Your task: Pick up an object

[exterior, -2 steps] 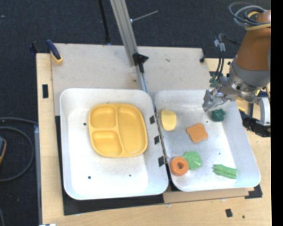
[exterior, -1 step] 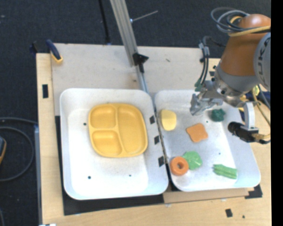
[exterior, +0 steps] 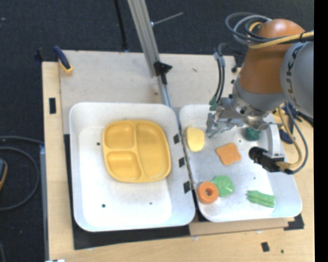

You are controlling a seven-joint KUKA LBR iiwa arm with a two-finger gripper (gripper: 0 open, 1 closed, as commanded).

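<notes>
Bench (exterior: 98, 75): tan board on dark floor, carries two shallow white bins side by side; metal post rises from its back edge, prob. a camera mast.
Arm (exterior: 268, 59): grey KUKA w/ orange band, reaches in from the right, wrist low over the right bin's back corner, apparently lining up a grab.
Left bin (exterior: 87, 201): holds just the yellow divided plate (exterior: 136, 149), flat, roughly centred; looks like a drop-off spot, not the pick area.
Right bin (exterior: 287, 201): all the small items sit here, spread apart, so a pick should be possible w/o crowding.
Gripper (exterior: 216, 123): hangs at the bin's back-left, just above and right of the pale yellow piece (exterior: 195, 139); cannot tell its state from here, nothing seen held.
Likely target: that yellow piece, tight to the bin's left wall, so an awkward approach.
Others: orange square (exterior: 228, 154) mid-bin; green lump (exterior: 224, 185) touching orange ring (exterior: 208, 192) at front; green bit (exterior: 261, 198) front-right; teal item (exterior: 252, 132) partly hidden under the wrist.
</notes>
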